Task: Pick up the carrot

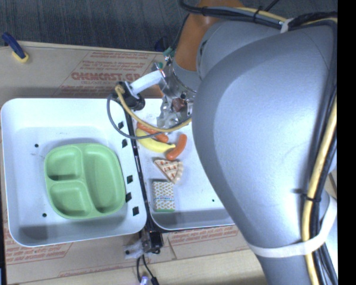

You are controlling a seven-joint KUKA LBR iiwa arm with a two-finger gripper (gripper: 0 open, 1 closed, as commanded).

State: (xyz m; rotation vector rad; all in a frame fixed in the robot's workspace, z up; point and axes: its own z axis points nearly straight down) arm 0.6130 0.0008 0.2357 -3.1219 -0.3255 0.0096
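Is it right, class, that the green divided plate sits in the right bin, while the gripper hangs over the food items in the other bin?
Not quite. The camera view shows the green divided plate in the left bin; the gripper hangs over the food in the right bin.

The arm (267,129) is a bulky, smooth, light-grey shell with rounded contours, and an orange band (196,31) sits at its 11 o'clock end above the wrist. Black and yellow cables (249,10) run over the top of the shell and down its 3 o'clock side, bound by a white strap (285,248) toward 6 o'clock. The pincer (172,108) is a metallic, silvery assembly with a white bar and a looping black-and-yellow cable at its 9 o'clock side.
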